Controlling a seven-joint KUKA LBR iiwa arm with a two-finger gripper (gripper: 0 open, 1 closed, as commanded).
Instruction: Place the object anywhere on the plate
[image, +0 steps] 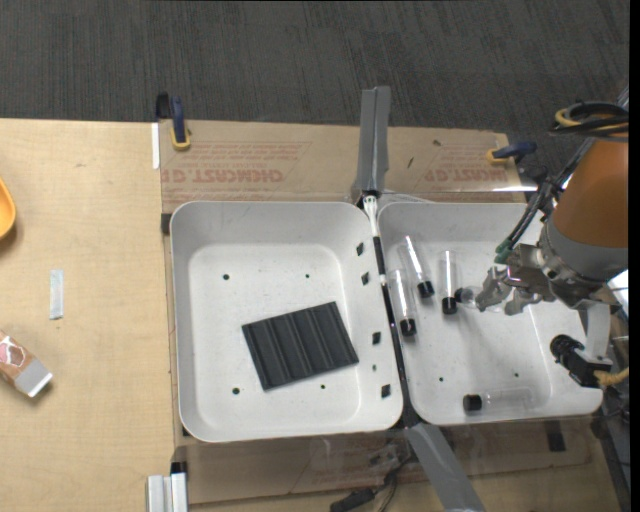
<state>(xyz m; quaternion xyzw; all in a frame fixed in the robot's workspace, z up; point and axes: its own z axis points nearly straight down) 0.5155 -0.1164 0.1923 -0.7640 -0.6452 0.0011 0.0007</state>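
Gripper (497, 293) over right bin (530, 225), grip state unclear; clear tubes (412, 270) near divider edge could roll, missing plate (300, 345).

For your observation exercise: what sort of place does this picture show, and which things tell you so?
Probably a robotics lab bench. Two shallow white bins sit side by side on clamped cardboard, and a grey-and-orange robot arm reaches over the right bin.
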